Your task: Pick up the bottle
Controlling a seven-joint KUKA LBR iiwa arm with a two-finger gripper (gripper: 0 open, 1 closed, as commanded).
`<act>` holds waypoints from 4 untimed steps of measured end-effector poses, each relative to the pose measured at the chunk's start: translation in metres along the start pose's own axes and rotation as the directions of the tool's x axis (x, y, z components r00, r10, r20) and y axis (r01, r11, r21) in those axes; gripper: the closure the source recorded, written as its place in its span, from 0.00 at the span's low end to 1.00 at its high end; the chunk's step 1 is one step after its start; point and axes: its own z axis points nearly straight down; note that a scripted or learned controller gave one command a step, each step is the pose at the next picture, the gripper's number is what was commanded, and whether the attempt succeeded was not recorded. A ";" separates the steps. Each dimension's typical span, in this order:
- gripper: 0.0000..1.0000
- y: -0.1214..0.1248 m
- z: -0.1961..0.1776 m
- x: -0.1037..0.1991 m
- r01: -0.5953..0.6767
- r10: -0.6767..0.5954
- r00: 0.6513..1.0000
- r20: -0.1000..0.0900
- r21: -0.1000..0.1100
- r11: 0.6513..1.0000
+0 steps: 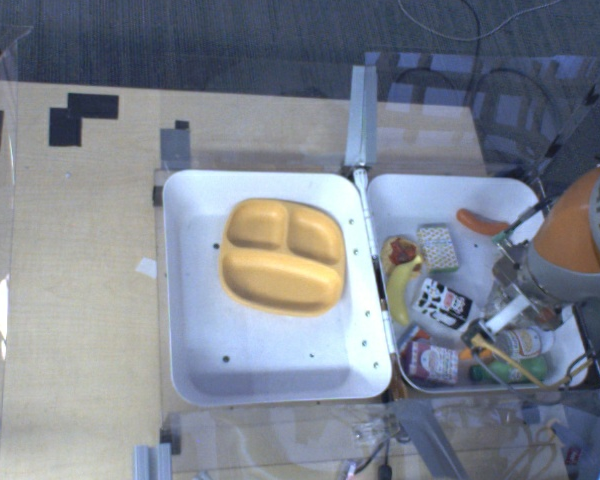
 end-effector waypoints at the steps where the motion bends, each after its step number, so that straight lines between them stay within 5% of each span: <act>1: 1.00 -0.028 -0.046 -0.002 -0.142 0.142 0.990 0.008 0.011 0.990; 2: 1.00 -0.002 -0.241 0.022 0.048 -0.048 0.999 0.006 0.009 0.999; 3: 1.00 -0.004 -0.096 0.009 0.134 -0.134 0.991 0.007 0.014 0.991; 4: 1.00 0.049 -0.143 0.031 0.222 -0.222 0.975 0.005 0.011 0.975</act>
